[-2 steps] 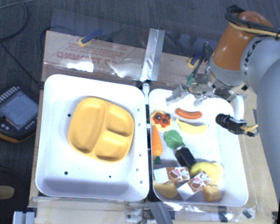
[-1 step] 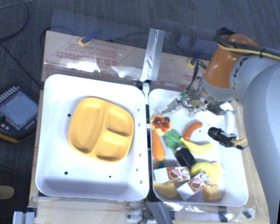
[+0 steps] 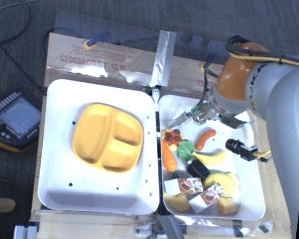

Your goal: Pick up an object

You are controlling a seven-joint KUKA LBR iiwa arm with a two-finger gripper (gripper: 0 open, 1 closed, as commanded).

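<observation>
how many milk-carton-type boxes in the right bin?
2. One small carton sits near the front of the right bin, beside the banana; the second carton is just right of it, at the front. More may be hidden under the pile.

Two white bins (image 3: 42,184), one yellow tray (image 3: 109,137)

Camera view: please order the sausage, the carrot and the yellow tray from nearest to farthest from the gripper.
From the gripper:
1. Sausage, right bin, just below-right.
2. Carrot, right bin, by the left wall.
3. Yellow tray, in the left bin.
</observation>
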